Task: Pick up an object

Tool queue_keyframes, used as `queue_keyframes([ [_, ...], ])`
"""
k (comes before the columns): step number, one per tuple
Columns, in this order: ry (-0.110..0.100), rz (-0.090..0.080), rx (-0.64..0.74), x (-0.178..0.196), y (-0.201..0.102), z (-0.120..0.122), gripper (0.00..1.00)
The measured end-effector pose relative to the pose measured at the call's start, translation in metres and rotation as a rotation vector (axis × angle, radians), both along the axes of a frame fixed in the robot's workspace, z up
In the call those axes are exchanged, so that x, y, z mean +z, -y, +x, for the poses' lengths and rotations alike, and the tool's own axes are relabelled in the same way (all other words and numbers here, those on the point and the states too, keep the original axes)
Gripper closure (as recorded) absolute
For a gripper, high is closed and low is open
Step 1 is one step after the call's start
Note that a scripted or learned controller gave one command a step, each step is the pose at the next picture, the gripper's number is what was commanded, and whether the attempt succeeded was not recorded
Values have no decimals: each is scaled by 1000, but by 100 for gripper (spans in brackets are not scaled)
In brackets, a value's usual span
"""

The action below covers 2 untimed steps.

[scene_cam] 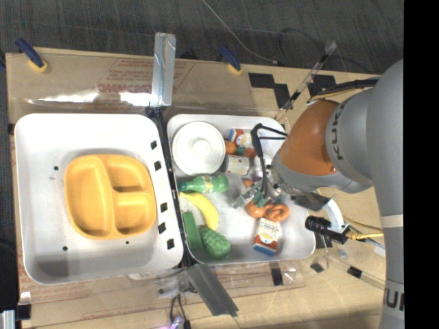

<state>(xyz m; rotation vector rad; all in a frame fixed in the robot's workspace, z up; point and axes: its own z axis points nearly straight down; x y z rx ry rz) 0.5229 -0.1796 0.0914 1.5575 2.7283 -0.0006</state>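
Several items crowd right bin (312, 249) | gripper (259, 196) low among carrot (257, 210), pretzel (276, 213), green bottle (204, 184) | finger state: cannot tell | risk: clutter deflects grasp, nothing lifts

Big smooth grey KUKA arm (374, 125) w/ rounded casings, 1 glossy orange band (310, 146) above the wrist. Dark lettering partly visible on the grey shell nr the band. Black cable (259, 137) loops off the wrist.
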Motion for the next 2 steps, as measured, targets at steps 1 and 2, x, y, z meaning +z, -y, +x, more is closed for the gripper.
queue_keyframes([
  [1,0,1,0,0,0,0,0],
  [2,2,1,79,2,30,-38,0],
])
